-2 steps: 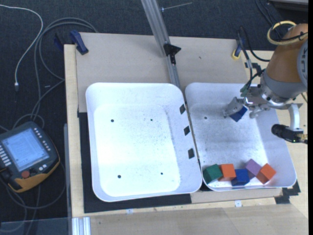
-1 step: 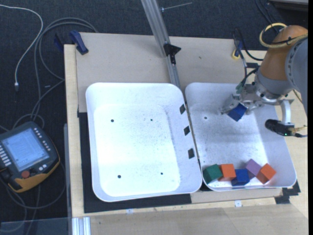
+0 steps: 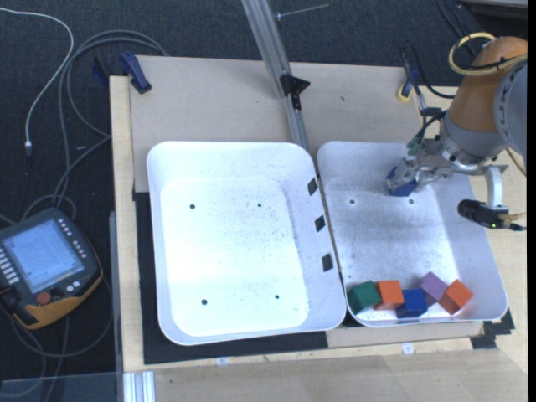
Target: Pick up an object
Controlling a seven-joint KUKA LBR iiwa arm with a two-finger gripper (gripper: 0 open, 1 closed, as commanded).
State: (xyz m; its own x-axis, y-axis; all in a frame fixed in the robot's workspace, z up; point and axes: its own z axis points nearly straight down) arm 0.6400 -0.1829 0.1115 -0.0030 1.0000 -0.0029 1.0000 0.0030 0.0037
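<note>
My gripper [image 3: 404, 180] hangs over the far part of the right bin [image 3: 381, 233], reaching in from the right. A small blue block [image 3: 403, 188] shows between its fingertips, and the fingers are shut on it, just above the bin floor. Along the right bin's near edge lie a green block [image 3: 363, 296], an orange block [image 3: 390, 291], another blue block [image 3: 412, 302], a purple block [image 3: 434, 285] and a second orange block [image 3: 457, 296], packed close together.
The left bin [image 3: 230, 241] sits beside the right one, with a ridge between them. A slanted metal pole [image 3: 272, 48] rises at the back centre. Cables and a teach pendant [image 3: 42, 262] lie on the floor at the left.
</note>
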